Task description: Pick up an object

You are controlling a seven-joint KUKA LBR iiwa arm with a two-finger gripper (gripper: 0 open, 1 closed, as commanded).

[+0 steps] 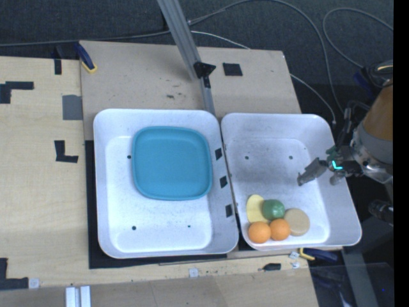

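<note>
Objects [278, 219] huddle at the right bin's [319, 128] near edge: a yellow piece, green ball, two orange balls, a tan disc, their row running along that edge. Pincer [323, 171] hangs above them toward the bin's right wall, fingers spread, holding nothing

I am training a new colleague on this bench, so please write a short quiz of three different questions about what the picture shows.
1. True or false: the blue plate lies in the left bin.
2. Multiple choice: the small round things in the right bin are gathered at its A) far edge, B) near edge, C) middle.
3. Fill in: the end effector is above the ____ side of the right bin.

Key
1. True.
2. B. The two orange balls, the green ball, the yellow piece and the beige disc cluster there.
3. Right.
</note>
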